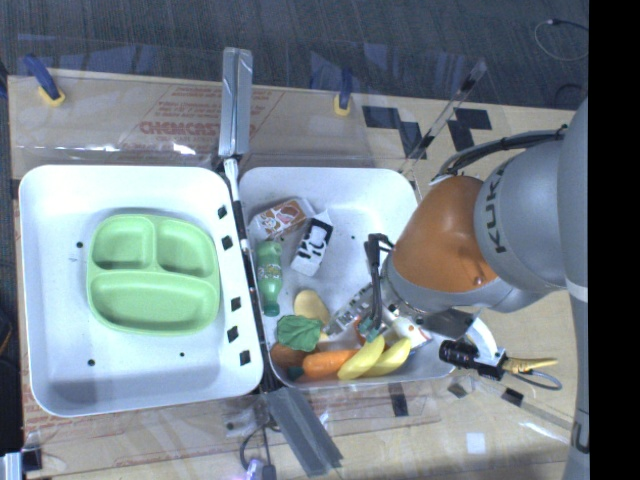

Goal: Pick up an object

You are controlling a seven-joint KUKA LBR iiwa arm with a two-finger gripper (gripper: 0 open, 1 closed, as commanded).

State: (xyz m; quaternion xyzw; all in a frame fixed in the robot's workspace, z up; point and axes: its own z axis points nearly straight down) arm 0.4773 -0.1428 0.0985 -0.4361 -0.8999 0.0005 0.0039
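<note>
White bins side by side: left bin [50,268] holds a green divided tray [155,273], set left of centre with bare floor all round it. Right bin [340,183] is crowded along its left and near sides; back and middle floor bare, so open room is toward its far wall.

Grey arm [535,218] with orange band [445,238] comes in from the right and covers the right bin's right part. Gripper [375,313] points down into the near-right clutter, just above the bananas; cannot tell how wide it stands or whether it grips anything, the tip is lost among the items.

Objects in the right bin, big to small: brown snack packet [280,218] and black-and-white carton [313,246] at back left, green bottle [269,276] along the left wall, orange carrot [327,365] at the near wall touching two yellow bananas [375,356], green leafy piece [298,331], pale yellow piece [311,306] just behind it.
</note>
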